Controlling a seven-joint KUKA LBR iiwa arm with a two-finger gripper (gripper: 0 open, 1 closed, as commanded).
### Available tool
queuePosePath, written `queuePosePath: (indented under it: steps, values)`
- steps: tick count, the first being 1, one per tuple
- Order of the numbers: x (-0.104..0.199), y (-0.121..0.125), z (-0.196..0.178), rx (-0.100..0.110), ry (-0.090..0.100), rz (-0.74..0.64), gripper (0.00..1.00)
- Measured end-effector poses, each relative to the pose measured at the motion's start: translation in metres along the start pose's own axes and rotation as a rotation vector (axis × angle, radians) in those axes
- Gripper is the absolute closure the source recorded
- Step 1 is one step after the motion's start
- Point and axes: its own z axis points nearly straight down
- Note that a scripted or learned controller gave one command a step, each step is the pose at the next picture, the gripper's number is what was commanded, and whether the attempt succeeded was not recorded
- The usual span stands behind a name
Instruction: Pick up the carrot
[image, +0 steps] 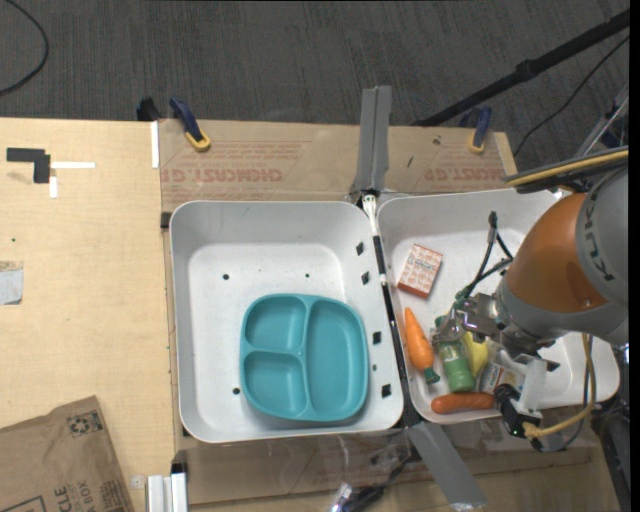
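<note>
The arm (565, 265) is being reached low into the right bin (450, 222); the gripper (470, 335) state cannot be told. The carrot (417, 340) is lying near the bin's left wall, tip pointing up-left.

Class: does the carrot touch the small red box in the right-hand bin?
Apart. The camera view shows bare white bin floor between the carrot and the red box, which lies farther back.
</note>
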Motion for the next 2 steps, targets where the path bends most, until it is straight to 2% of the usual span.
queuePosePath:
  steps: [1, 2]
  values:
    - [-0.001, 0.005, -0.015, -0.015, 0.001, 0.005, 1.00]
    - [0.060, -0.020, -0.090, 0.026, -0.011, 0.252, 1.00]
